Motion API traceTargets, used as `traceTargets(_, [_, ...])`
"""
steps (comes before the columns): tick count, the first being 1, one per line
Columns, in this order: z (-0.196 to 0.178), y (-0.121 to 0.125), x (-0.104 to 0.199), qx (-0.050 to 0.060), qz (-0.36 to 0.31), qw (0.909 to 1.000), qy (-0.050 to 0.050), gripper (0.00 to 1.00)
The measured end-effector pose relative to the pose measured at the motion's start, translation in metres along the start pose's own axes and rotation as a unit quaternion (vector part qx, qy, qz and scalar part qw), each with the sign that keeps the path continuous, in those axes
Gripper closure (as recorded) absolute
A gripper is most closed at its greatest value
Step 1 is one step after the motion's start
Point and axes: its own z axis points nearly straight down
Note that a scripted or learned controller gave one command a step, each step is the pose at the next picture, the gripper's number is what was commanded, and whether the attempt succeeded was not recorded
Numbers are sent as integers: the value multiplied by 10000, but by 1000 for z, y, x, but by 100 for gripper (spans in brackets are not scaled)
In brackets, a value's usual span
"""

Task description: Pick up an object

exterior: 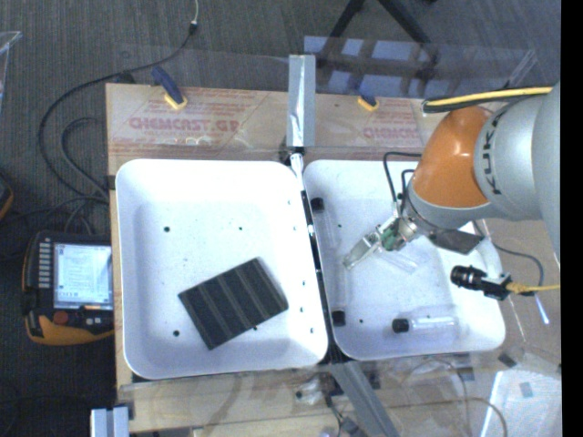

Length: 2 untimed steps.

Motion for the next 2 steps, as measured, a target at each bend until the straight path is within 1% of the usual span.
traceTargets(1, [1,54,-23,10,-123,9999,-11,0])
traceTargets(2, [0,8,4,10,-262,9997,-7,0])
